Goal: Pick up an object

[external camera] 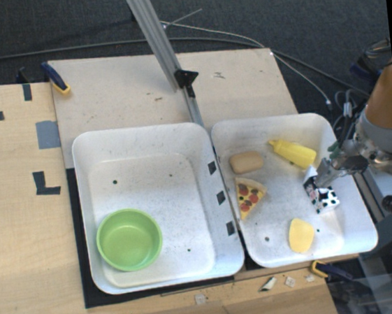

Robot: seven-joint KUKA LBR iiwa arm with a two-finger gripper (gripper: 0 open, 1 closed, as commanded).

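White bin, gripper low at the right side

Gripper (317, 187) down in right bin (353, 237), approach step. Finger state: cannot tell. Black-and-white object (327, 200) lies just below the tips, yellow bottle (294, 152) just above-left. Next: likely settle over 1 object, then close.

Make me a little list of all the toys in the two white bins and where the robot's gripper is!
left bin: green bowl, near the front left corner
right bin: five toys
bread roll: by the left wall
pizza slice: just in front of the roll
yellow bottle: lying on its side, near the back
yellow piece: near the front
black and white toy: by the right wall
gripper: above the right bin, close to the black and white toy
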